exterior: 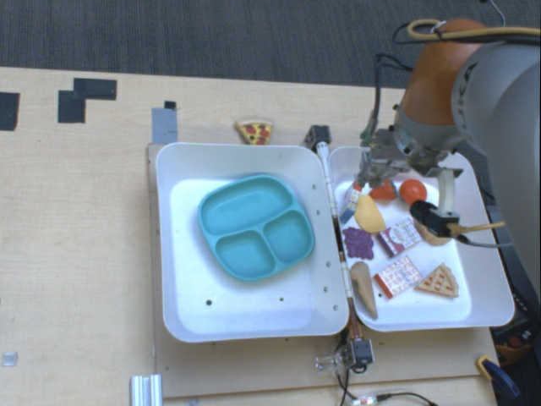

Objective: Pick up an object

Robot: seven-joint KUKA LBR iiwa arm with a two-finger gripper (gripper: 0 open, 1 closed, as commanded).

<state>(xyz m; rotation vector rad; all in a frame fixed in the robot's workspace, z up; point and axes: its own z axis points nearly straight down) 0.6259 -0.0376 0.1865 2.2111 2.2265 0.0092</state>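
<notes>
Pizza-slice toy [254, 131] on bench [76, 252] — behind left bin [169, 311].

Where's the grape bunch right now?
The grapes lie in the right bin, near its left wall, just below the lemon and above the bread roll.

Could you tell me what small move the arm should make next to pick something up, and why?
Probably a short descent. The end effector hangs over the far left part of the right bin, just above the yellow piece and a red piece, with nothing visibly between its fingers. Lowering onto the yellow piece looks the nearest try.
</notes>
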